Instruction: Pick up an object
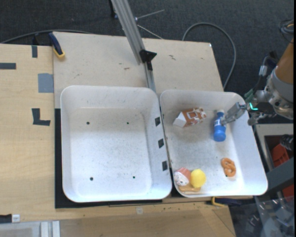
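- Arm [286,78] comes in from the right edge, its orange band showing near the top right and the grey wrist below it, leaning over the right rim of the right bin [246,181].
- Gripper [233,115] slants down and to the left from the wrist, its tip just inside the bin, right beside the top of the blue bottle [219,128].
- Whether the gripper is spread or closed cannot be told at this size, and nothing is seen caught in it.
- A small green light glows on the wrist housing, just above the bin's right rim.
- The blue bottle lies in the upper right part of the right bin, white cap end pointing up toward the gripper tip; touching or only near, hard to call.
- Left of the bottle sits a small carton [190,117], white with red-brown blocks on its face; there is print on it, but it is too small to read.
- Down at the front rim of the same bin, a yellow ball [198,177] rests against a pink and white toy [182,177].
- To their right, near the bin's right wall, lies a small orange pretzel-shaped thing [229,167], well apart from the bottle.
- The left bin [69,132] sits flush against the right one, its floor showing four dark dots.
- A grey metal pole [130,26] runs from the top of the view down to the seam between the two bins.
- No brand or label can be read anywhere.
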